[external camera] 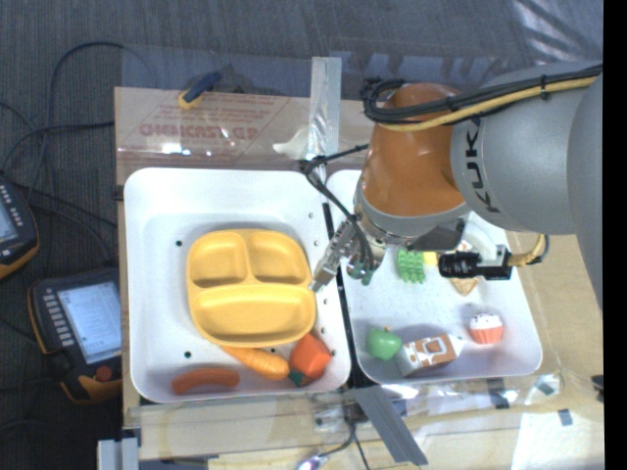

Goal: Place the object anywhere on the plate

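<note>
Camera view: gripper (341, 258) over divider btwn bins, jaw state can't tell; yellow plate (250, 287) in left bin (147, 204), carrot (257, 361) at plate's near edge.

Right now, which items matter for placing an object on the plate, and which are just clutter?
Job:
yellow plate, left bin
gripper, over the divider between the bins; which object it goes for I cannot tell

Lying about:
carrot, sausage, red pepper, left bin
green apple, cupcake, carton, green block, right bin

Yellow three-compartment plate (250, 287) flat in left bin (147, 223)
</note>
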Robot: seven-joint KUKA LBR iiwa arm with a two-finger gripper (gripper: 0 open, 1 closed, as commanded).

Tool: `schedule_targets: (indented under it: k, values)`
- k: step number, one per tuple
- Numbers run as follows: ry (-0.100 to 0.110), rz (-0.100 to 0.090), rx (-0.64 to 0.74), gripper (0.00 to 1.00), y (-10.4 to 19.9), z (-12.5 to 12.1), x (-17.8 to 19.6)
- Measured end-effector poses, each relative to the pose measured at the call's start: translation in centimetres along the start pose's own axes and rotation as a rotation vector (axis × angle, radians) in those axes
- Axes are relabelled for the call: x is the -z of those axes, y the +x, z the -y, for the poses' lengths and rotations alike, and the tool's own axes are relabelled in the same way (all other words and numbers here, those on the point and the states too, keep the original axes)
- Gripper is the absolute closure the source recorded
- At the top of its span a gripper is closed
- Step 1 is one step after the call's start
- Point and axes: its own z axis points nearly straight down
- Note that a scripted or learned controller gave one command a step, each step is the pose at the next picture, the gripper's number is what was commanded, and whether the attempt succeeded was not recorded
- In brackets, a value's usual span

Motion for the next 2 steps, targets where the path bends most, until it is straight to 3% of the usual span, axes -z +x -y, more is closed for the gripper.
schedule_targets:
  k: [1,2]
  values:
    - [-0.001,0.003,0.403,1.00,0.8,3.0,6.9]
    - [0.000,0.000,0.818,1.00,3.2,4.5,-0.1]
